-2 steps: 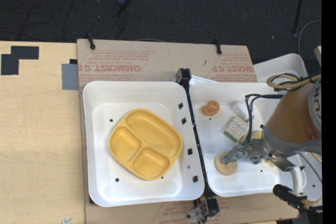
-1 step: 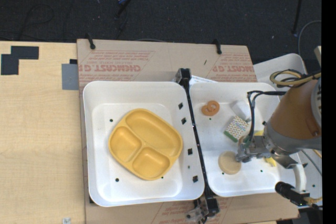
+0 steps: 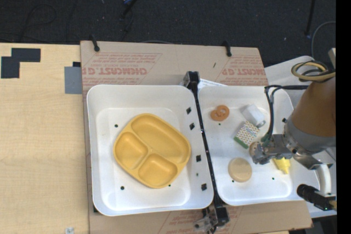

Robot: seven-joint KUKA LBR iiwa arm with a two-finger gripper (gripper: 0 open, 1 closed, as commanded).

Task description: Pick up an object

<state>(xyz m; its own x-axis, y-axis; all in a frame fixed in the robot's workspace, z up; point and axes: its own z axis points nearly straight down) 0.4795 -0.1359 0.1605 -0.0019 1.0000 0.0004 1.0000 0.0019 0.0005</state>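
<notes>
Two things blur the picture at the gripper: the arm's own grey and orange bulk covers it from the right, and its tip is a small dark tangle low over the right white bin. Whether the fingers are spread or closed cannot be told, and nothing can be seen between them.

Just right of that tip a small yellow block pokes out from under the wrist, partly hidden, so its shape and heading are unclear. Just near and left of the tip lies a round tan disc, flat on the bin floor, close to the tip; contact cannot be judged. Just far and left of it sits a green-and-white patterned packet, its long axis running slantwise from near-left to far-right. Beyond that a small white cylinder-like piece lies tilted, and farther left an orange ring lies flat, well apart from the tip.

Across the black divider, the left white bin holds a yellow plastic plate with three compartments, turned at a slant.
</notes>
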